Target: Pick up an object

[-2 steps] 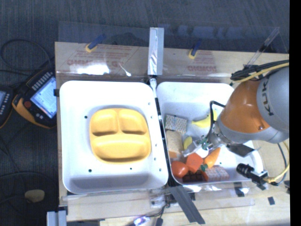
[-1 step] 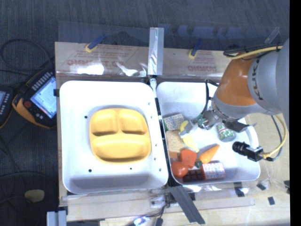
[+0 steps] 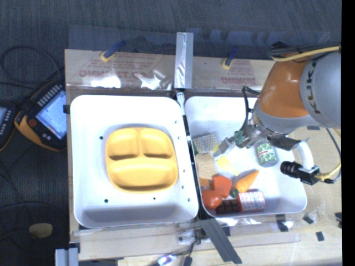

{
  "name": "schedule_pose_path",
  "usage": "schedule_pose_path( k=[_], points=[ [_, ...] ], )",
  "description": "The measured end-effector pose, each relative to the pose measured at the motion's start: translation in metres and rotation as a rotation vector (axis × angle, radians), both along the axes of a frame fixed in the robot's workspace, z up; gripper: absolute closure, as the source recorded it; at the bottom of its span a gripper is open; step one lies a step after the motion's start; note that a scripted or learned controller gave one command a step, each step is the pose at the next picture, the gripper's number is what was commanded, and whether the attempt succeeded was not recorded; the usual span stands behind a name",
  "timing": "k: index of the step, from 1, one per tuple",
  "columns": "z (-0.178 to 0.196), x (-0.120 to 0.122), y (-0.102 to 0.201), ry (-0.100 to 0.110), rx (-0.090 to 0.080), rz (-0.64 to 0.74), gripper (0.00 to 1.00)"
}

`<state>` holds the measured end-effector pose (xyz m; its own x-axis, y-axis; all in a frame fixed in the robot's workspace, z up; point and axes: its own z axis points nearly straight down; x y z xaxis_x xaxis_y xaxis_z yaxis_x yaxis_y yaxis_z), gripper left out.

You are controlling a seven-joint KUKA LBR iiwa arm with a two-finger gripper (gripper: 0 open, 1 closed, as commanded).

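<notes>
Over the right bin (image 3: 288, 201), the arm's gripper (image 3: 228, 144) hangs low, fingers apart.

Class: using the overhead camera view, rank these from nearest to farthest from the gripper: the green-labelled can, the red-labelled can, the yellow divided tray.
From the gripper:
1. Green-labelled can, just to its right in the right bin.
2. Red-labelled can, at that bin's front edge.
3. Yellow divided tray, in the left bin.

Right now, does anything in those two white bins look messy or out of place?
Somewhat. In the right bin the small items are heaped toward its lower left: a red piece, an orange carrot-like piece and a can lying on its side. The yellow tray sits flat in the left bin. Nothing looks spilled or broken.
</notes>
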<state>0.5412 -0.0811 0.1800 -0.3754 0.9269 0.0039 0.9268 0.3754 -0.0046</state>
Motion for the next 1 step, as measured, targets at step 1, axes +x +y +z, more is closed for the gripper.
schedule_pose_path(
  k=[1],
  points=[
    [0.0463,0.0271,0.0395,-0.001,-0.003,0.002,1.0]
  ],
)
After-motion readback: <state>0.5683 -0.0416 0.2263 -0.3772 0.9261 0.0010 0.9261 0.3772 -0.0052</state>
